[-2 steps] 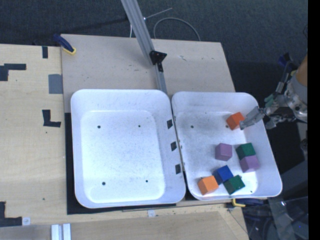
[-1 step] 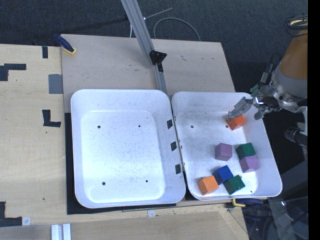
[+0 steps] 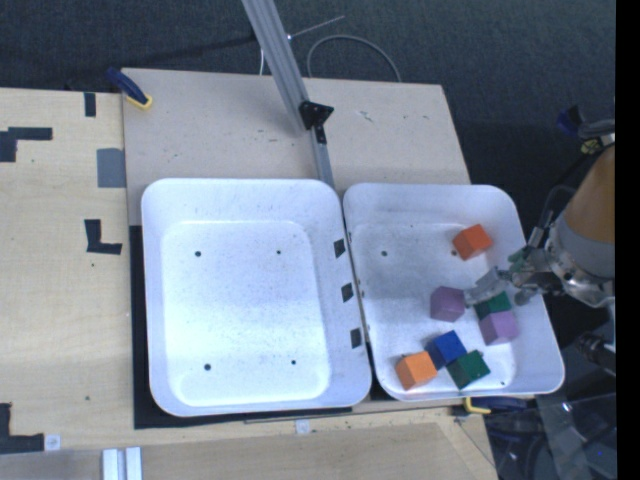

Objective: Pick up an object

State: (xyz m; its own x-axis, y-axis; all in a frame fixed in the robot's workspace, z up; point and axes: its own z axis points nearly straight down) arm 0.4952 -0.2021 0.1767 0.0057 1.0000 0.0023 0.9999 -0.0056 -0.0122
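Observation:
The right bin (image 3: 400, 208) holds several small blocks. An orange block (image 3: 472, 240) lies near its far right. A purple block (image 3: 447, 303) sits mid-bin, with a dark green block (image 3: 492, 307) and a lighter purple block (image 3: 499, 326) just to its right. Along the front are a blue block (image 3: 447, 347), an orange block (image 3: 416, 369) and a green block (image 3: 468, 368). My gripper (image 3: 494, 287) reaches in over the right rim, low in the bin, right above and touching the far side of the dark green block, which it partly hides.
The left bin (image 3: 160, 268) stands beside the right one, their rims meeting in the middle. A slanted metal pole (image 3: 280, 48) crosses the bench behind the bins. The grey arm with its orange band (image 3: 592, 208) hangs over the right bin's right edge.

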